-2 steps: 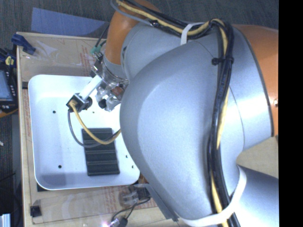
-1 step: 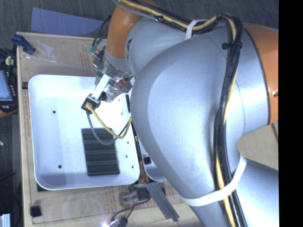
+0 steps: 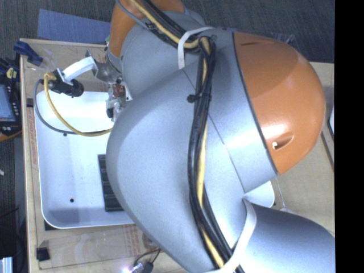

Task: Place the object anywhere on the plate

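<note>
The arm (image 3: 227, 152) is nearest the camera, a big grey body reaching in from the right and covering most of the scene. A broad orange cap (image 3: 284, 95) sits on its upper right side, and a bundle of black and yellow cable (image 3: 199, 152) runs down its middle, held by a white tie near the top. Beyond and below it, on the left, lies a shallow white bin (image 3: 68, 169) on the wooden table (image 3: 85, 243). A dark ribbed strip (image 3: 108, 183) lies on the bin floor, partly hidden under the arm. Farther up, a yellow cable (image 3: 57, 115) loops across the bin to a black plug (image 3: 65, 87). The wrist end, with its orange band (image 3: 122, 21), points down toward the bin's far side; the jaws are hidden, so I cannot tell their state. The object and the plate cannot be made out.
</note>
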`<state>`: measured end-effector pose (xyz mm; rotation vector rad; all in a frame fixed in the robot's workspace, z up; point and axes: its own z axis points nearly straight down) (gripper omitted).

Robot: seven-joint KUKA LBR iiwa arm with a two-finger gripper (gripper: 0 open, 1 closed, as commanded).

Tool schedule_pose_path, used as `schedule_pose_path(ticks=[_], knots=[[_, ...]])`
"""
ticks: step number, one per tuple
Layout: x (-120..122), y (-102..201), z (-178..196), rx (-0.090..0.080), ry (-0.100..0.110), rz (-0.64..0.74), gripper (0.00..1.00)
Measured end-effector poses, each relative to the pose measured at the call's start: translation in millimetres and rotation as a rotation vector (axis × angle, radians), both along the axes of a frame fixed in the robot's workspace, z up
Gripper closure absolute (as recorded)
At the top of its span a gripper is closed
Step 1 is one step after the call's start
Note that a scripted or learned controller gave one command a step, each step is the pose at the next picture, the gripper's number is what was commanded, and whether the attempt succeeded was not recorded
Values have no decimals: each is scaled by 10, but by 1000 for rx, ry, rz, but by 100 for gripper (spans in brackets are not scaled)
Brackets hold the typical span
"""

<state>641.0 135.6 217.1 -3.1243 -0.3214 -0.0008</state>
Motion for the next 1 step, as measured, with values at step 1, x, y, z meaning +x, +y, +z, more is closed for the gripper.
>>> schedule_pose_path(ticks=[1], knots=[[-9, -102, 294, 2, 6, 377, 100]])
